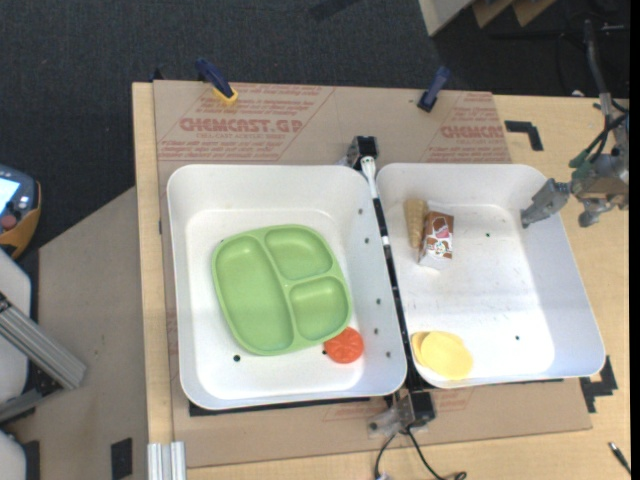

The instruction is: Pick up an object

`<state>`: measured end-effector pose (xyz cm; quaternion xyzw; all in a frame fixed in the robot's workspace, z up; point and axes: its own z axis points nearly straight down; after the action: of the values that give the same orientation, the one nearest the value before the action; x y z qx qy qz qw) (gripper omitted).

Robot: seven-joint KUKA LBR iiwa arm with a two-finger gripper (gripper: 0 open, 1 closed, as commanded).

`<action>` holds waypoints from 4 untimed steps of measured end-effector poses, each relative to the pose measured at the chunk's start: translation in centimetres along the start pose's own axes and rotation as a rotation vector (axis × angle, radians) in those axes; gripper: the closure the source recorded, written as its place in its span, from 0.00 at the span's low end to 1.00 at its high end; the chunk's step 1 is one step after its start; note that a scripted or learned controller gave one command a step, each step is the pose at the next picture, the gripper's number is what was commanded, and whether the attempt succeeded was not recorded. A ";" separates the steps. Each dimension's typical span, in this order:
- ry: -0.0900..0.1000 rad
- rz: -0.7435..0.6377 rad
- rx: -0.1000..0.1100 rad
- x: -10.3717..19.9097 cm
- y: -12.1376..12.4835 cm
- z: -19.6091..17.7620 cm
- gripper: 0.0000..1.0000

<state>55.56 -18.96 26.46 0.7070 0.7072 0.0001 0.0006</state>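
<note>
hovering at the right white bin's far edge, jaws state unclear; small brown-and-white carton still unpicked.

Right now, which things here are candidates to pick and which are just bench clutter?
Candidates:
green plate
orange piece
yellow disc
carton
gripper at the right bin's far right rim

Clutter:
bins
blue clamps
cardboard

Grey metal hand with dark cables looped above it.
</note>
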 end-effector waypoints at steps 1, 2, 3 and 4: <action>-0.002 -0.001 -0.004 0.0 0.1 -1.1 1.00; 0.008 0.000 0.019 4.4 -8.2 9.9 1.00; 0.003 -0.012 -0.008 13.8 -7.4 1.3 1.00; 0.003 0.000 0.010 14.2 -7.8 8.4 1.00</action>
<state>47.76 -4.75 18.07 0.7071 0.7071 -0.0025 -0.0040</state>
